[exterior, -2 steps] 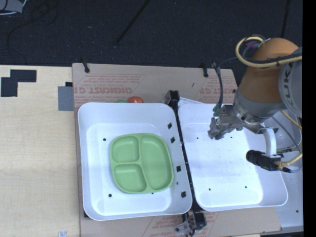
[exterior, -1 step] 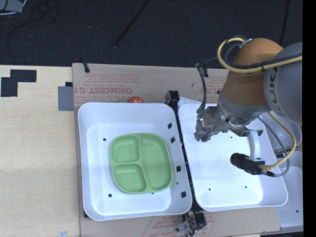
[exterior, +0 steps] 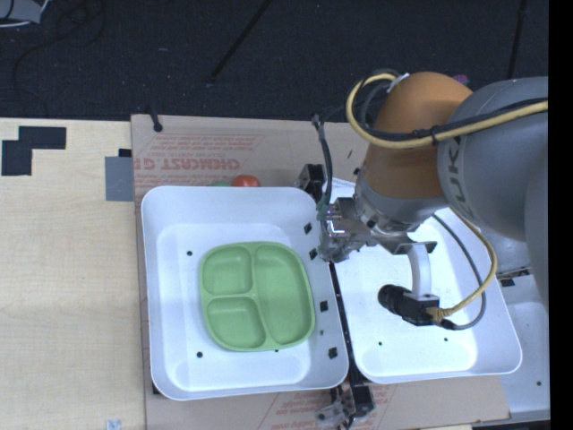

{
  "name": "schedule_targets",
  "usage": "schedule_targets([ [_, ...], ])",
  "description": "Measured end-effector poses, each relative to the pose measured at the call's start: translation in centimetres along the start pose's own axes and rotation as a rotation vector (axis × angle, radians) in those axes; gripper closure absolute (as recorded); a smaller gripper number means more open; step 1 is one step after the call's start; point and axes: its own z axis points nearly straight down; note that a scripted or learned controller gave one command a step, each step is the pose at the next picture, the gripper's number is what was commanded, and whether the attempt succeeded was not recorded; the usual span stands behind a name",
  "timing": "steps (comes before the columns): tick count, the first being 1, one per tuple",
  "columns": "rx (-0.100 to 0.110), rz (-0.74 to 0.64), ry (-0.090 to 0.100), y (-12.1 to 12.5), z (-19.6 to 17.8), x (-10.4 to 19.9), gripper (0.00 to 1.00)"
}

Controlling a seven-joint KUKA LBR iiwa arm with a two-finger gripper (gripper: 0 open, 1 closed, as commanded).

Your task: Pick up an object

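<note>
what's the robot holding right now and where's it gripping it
Cannot be told: the arm hides the end effector over the right bin.

A pale green plate [exterior: 257,296] with 3 compartments lies in the white left bin [exterior: 170,240]. The right bin [exterior: 483,352] is white too. The arm [exterior: 501,150] is grey with an orange band [exterior: 416,146] and a yellow cable [exterior: 474,298]. The worktop [exterior: 63,267] is light wood with black and grey marks; brown cardboard [exterior: 197,155] carries red print.
</note>
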Motion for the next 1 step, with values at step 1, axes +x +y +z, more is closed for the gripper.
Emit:
schedule_targets([
  [1,0.001,0.002,-0.002,-1.75,1.01,5.79,1.00],
])
